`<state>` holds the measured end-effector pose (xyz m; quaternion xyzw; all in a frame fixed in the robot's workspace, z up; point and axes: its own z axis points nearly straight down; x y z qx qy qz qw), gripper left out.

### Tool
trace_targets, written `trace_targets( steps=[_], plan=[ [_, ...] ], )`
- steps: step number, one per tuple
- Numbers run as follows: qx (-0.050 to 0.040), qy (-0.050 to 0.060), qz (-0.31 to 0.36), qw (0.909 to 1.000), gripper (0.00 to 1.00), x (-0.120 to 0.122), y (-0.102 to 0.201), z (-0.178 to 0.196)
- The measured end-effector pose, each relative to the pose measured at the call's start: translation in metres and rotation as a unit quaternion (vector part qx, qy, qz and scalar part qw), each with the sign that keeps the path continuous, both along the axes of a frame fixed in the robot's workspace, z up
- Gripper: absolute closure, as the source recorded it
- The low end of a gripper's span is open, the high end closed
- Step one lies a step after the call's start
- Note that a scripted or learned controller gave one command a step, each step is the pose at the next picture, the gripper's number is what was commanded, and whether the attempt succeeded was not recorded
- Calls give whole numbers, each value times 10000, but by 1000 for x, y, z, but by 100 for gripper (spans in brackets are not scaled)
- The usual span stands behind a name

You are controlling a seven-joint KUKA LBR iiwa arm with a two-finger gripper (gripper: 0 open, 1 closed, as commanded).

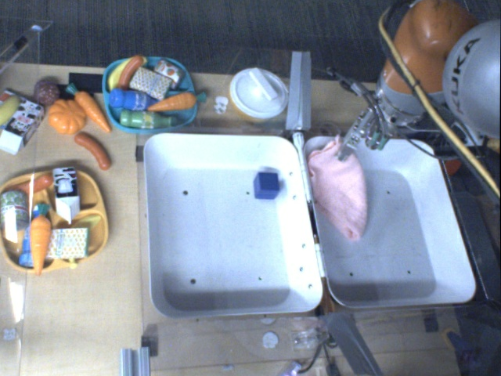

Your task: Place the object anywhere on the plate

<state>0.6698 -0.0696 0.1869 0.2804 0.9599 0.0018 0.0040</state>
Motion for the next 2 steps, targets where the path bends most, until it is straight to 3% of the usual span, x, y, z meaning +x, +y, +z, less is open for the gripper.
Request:
trace_targets(
  steps=[1,2],
  plan=[
    [-1,0,18,10000,100,2,2,40],
    [-14,11,2018,9794,100,-12,52,48]
  ],
)
